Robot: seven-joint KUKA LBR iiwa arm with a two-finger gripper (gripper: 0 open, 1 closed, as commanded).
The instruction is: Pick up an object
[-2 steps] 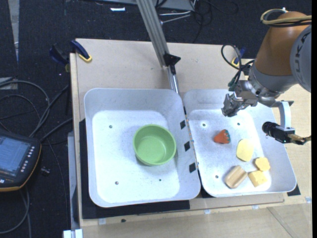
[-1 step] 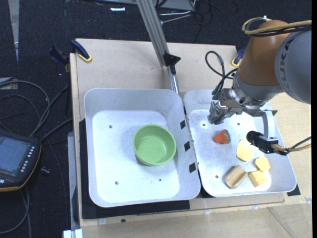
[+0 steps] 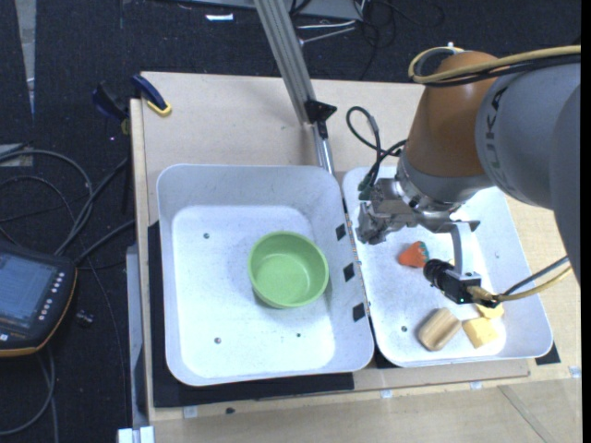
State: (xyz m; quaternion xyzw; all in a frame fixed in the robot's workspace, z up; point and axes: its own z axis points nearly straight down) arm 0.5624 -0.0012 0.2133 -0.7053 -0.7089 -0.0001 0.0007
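- Two white bins are being carried side by side on the surface [image 3: 231,109]; the left bin [image 3: 185,340] is holding a green bowl [image 3: 288,269] near its middle.
- The right bin [image 3: 526,340] is holding three small things: an orange-red piece [image 3: 413,254] toward its centre, a tan block [image 3: 437,329] at about six o'clock in that bin, and a yellow piece [image 3: 480,329] just beside the block at its three o'clock.
- The arm [image 3: 517,118] is being reached in from three o'clock, and the jaws [image 3: 372,226] are being held low over the right bin's nine o'clock side, close to the wall shared with the left bin.
- The state of the jaws cannot be told, because the wrist body is covering them; nothing is being seen held.
- The orange-red piece is lying just beside the jaws at their four o'clock, apart from them.
- A closing here is likely being wasted on bare bin floor, since the nearest piece is sitting off to one side.
- The bin wall may be struck or the piece nudged away if the jaws are being lowered without a shift toward three o'clock.
- The dangling cable [image 3: 459,284] is hanging close to the small things and could be dragging them aside.
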